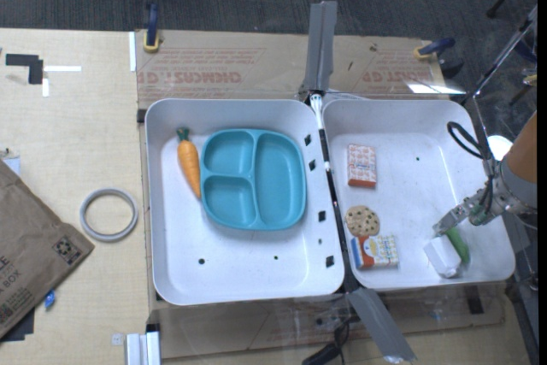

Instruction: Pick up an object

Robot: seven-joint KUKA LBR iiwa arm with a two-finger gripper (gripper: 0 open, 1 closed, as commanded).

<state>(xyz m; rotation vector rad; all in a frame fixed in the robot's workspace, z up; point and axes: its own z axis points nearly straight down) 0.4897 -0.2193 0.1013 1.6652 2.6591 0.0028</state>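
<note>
Down in the near right corner of the right bin [410, 126], a white object [442, 257] with a green piece [461, 248] beside it lies just under the claw [453, 222]; whether the claw's fingers are apart or together cannot be told. Leftward in that bin lie a cookie [362, 221], a small carton [375, 251] and a pink-and-white packet [361, 165]. The left bin [171, 269] holds a teal divided plate [255, 179] and a carrot [189, 165]. A tape ring [108, 214] rests on the worktop [68, 132].
</note>
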